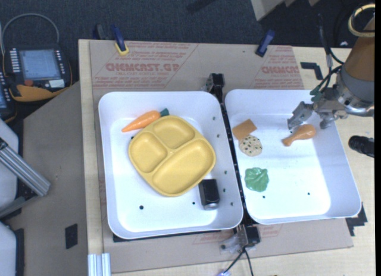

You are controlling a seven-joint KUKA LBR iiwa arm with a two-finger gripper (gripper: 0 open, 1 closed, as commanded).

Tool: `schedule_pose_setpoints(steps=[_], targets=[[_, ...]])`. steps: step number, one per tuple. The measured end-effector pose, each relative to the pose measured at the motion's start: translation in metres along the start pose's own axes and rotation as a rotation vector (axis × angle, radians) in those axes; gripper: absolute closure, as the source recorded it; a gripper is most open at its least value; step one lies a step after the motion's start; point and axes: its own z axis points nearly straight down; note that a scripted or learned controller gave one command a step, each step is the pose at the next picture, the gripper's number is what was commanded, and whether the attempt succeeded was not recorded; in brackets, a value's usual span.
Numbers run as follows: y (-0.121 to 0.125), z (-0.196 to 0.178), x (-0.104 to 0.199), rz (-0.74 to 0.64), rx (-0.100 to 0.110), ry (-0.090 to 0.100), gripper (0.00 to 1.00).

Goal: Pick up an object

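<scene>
Your tool (311,117) hangs over the right white bin (333,179); spread or pressed together, you cannot tell. The orange-brown plastic drumstick (299,135) lies just below it, loose on the floor, likely the target.

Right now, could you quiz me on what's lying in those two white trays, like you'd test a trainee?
1. True or false: the carrot lies in the same bin as the yellow divided plate.
2. Which item lies nearest the pincer? A) the cookie B) the drumstick C) the green leafy piece
3. Fill in: the small black block sits against the plate's ____ edge.

Key: 1 true; 2 B; 3 lower, the edge nearest the camera.
</scene>
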Motion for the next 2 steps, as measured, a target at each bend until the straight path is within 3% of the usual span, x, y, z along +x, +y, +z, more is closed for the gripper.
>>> schedule_pose_setpoints(steps=[1, 2], targets=[[0.003, -0.009, 0.001, -0.004, -0.014, -0.003, 0.0], [0.005, 0.032, 0.001, -0.003, -0.011, -0.001, 0.0]])
